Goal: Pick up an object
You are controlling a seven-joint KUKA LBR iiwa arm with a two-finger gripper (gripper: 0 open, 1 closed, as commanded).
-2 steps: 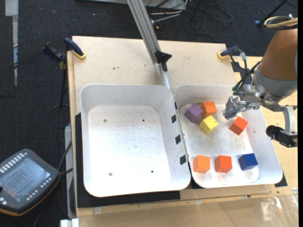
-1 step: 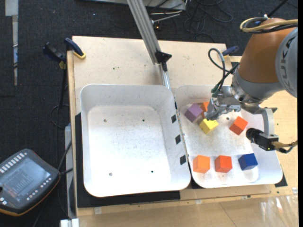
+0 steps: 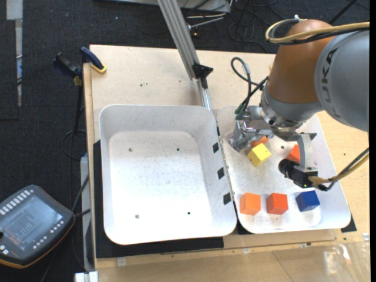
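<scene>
A grey KUKA arm with an orange band above the wrist reaches in from the right and hangs low over the right-hand bin point(image 3: 335, 213), its gripper point(image 3: 251, 138) poised at the bin's upper left area, close to the wall shared with the left-hand bin point(image 3: 111, 134). A yellow cube point(image 3: 259, 154) sits tilted just below the metal fingertips, touching or nearly touching them; whether it is clamped between them, and whether they stand open or closed, cannot be told from this angle. Another orange block point(image 3: 294, 153) peeks out from under the wrist, while two orange cubes point(image 3: 251, 204) point(image 3: 277, 204) and a blue cube point(image 3: 307, 200) line the near edge of the same bin, well apart from the tool. The step in hand looks like the grasp attempt on the yellow cube, judging by the gripper's position. The next move would call for a firm closure on the cube's flat sides, then a straight lift clear of the bin wall
</scene>
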